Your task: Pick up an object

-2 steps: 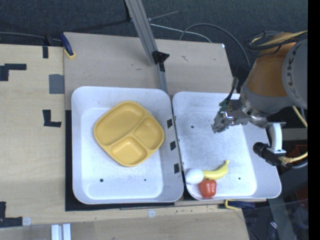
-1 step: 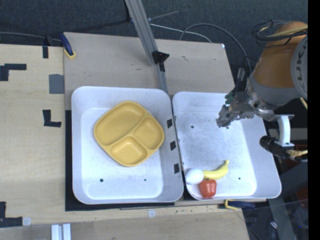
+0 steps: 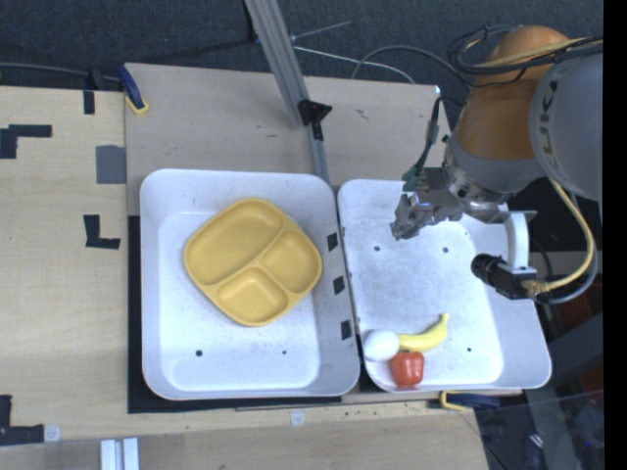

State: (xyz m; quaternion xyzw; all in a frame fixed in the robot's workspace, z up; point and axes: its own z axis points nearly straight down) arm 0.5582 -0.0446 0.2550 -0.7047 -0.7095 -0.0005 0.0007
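- Though the gripper [image 3: 407,221] hovers nearby, whether it holds anything I cannot tell.
- The small yellow plastic banana [image 3: 427,334] looks light, stiff, slippery; grip mid-curve.

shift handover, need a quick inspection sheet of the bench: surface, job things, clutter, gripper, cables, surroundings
surface: wooden bench with two shallow white bins, left bin and right bin, side by side.
job's things: banana, white egg-like ball and red pepper-like item clustered at the right bin's near edge; yellow divided plate lies in the left bin.
clutter: nothing seen.
grippers: gripper hangs over the far part of the right bin, apart from the three items; nothing seen between its fingers.
cables: yellow cable loops beside the wrist; thin wires cross the bench's far edge.
surroundings: slanted metal pole; black tape marks on the bench at left.
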